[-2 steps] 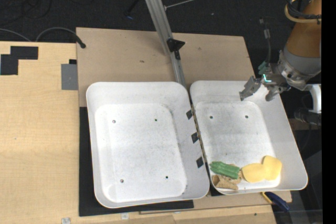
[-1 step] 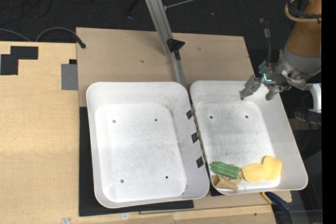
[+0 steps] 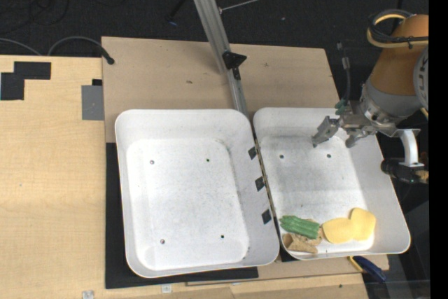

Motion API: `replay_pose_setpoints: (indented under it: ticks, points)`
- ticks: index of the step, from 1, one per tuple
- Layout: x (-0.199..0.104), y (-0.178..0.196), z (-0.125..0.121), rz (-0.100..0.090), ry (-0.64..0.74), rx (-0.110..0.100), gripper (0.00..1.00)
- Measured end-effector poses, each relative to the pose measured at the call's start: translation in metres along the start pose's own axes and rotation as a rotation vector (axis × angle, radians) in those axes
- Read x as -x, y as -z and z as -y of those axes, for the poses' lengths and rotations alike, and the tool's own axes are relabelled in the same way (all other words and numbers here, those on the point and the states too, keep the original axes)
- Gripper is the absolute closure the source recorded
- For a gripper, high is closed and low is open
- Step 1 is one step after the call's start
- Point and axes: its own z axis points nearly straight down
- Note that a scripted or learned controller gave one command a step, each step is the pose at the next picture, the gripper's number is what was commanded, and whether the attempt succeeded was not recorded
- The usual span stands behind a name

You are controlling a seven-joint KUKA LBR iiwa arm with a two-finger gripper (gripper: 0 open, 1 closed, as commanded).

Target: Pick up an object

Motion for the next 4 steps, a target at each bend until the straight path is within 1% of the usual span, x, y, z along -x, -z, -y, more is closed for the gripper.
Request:
replay_pose_setpoints:
  ticks: [1,2,3,4]
  points:
    - [-0.004,-0.064,0.003,-0.001,-0.001,-0.002,0.0]
    - [-0.005,-0.082,0.004,0.0,-0.002,0.002,0.0]
    - [-0.004,-0.071,0.003,0.0,-0.005,0.003,1.0]
    - [-0.008,-0.008,0.002,0.002,0.0,0.011,1.0]
